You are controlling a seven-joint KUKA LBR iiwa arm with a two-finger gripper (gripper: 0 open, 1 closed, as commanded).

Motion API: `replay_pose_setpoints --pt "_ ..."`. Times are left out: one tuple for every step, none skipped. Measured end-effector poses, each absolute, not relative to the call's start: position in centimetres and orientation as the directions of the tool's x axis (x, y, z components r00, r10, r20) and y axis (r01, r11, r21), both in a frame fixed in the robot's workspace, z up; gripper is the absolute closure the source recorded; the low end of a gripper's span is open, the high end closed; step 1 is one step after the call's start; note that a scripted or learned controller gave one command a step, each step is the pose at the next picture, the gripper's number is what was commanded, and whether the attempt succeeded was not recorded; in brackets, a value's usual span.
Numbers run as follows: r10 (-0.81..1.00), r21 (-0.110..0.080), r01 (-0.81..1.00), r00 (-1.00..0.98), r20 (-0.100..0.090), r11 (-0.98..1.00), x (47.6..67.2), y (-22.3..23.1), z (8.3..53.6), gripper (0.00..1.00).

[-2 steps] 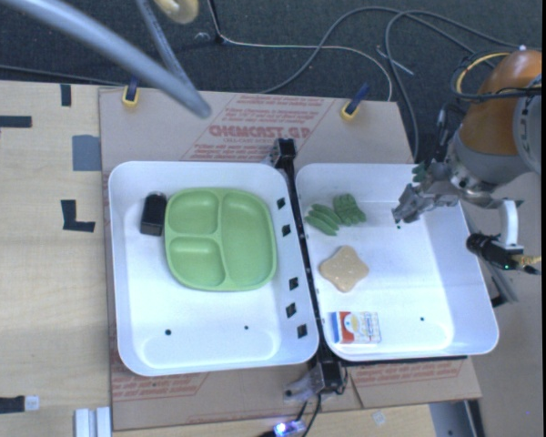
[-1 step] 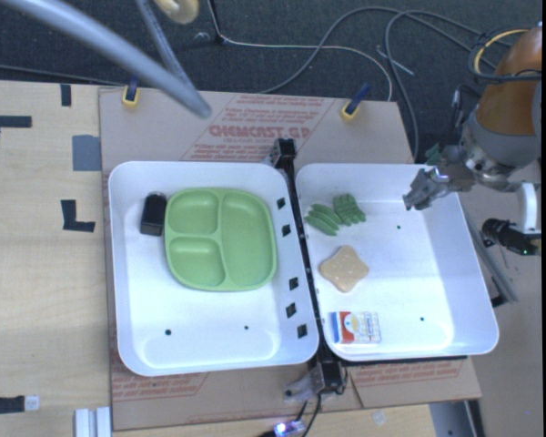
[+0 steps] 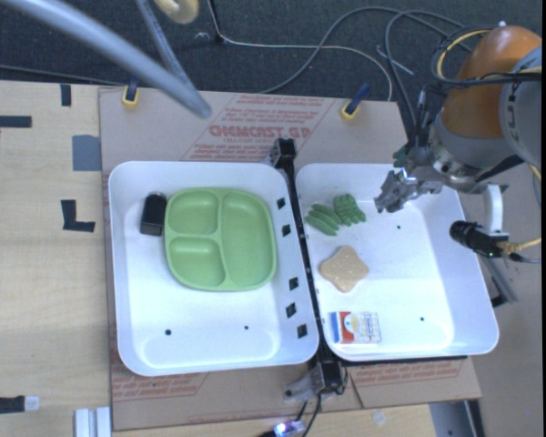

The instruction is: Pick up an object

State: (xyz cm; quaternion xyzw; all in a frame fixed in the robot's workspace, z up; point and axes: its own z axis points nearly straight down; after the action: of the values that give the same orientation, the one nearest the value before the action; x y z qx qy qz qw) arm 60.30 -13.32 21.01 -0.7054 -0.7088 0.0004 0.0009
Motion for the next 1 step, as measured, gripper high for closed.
replay_pose_setpoints --pt "1.000 -0.003 1.000 -0.005 0.001 0.005 59.08 -7.81 20.22 1.00"
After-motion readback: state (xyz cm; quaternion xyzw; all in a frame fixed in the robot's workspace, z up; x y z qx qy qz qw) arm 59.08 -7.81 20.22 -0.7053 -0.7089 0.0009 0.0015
